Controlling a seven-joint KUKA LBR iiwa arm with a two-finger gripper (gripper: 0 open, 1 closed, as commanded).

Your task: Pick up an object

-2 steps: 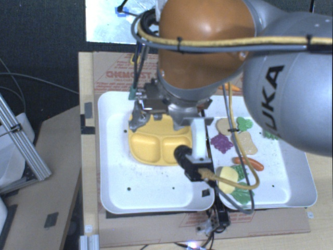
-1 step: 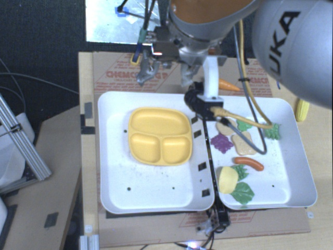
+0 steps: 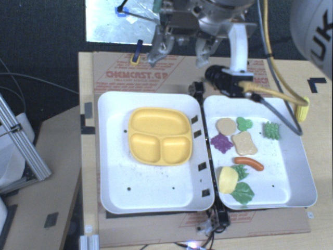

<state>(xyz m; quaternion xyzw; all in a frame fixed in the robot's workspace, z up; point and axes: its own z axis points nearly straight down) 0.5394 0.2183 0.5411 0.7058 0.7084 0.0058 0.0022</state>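
On the left of the desk (image 3: 62,139) a white left bin (image 3: 117,191) is seen, and in it a yellow divided tray (image 3: 158,136) lies flat, near the middle. It is judged to be stiff plastic, light but wide, so it would be hard to take except at its rim. Above the far edge of this bin the hand (image 3: 179,56) hangs high, well apart from every object; its two fingers are spread and nothing is pinched between them. In the right bin (image 3: 296,191) small toy foods are gathered: a purple grape bunch (image 3: 222,142), a round tan biscuit (image 3: 226,126), a toast slice (image 3: 244,143), a red sausage (image 3: 248,163), a yellow piece (image 3: 228,179) touching a green leaf (image 3: 243,192), and two green pieces (image 3: 271,130) further back. These are judged light and probably smooth, a little slippery. The sausage lies apart from the others and is narrow, so it could be taken across its middle.
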